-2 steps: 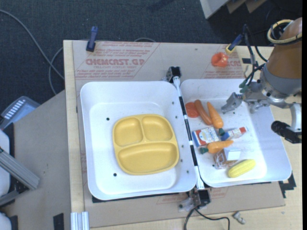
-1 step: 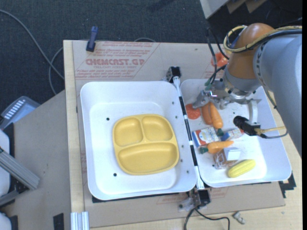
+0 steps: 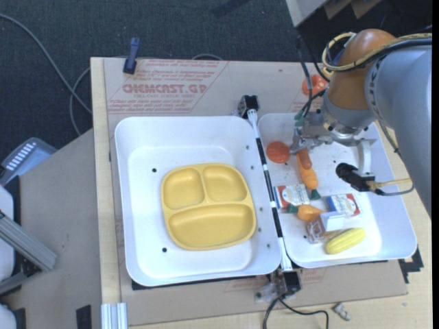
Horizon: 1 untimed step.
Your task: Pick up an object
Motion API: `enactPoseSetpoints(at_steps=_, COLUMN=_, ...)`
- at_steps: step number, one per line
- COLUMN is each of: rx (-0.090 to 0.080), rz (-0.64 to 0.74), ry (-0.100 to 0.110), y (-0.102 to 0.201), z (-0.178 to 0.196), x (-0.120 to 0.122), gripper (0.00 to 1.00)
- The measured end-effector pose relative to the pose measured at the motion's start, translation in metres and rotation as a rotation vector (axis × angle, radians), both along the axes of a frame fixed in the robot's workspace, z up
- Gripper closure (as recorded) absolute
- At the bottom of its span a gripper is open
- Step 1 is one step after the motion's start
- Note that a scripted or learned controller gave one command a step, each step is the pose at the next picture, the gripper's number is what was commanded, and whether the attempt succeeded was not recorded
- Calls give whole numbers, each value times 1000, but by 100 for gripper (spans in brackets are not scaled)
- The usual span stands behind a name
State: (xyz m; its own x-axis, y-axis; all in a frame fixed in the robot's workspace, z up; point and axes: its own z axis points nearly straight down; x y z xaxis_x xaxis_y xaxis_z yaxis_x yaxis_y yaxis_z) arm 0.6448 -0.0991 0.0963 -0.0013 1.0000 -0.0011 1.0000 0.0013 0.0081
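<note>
1. The big grey arm (image 3: 405,88) comes in from 3 o'clock.
2. Its orange band (image 3: 360,67) sits at about 2 o'clock, just above the wrist.
3. The wrist points down toward the tabletop.
4. The pincer (image 3: 302,142) hangs low, right of the middle.

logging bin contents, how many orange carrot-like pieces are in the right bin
2. One carrot piece lies near the bin's upper middle, just below the gripper. A shorter orange piece sits lower, beside the small cartons. The arm could be hiding more at the top.
</note>
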Motion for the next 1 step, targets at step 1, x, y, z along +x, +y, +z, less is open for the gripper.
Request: enactPoseSetpoints(at_steps=1, rx=2, rz=0, ry=9, y=55, z=89, x=-56, gripper=100)
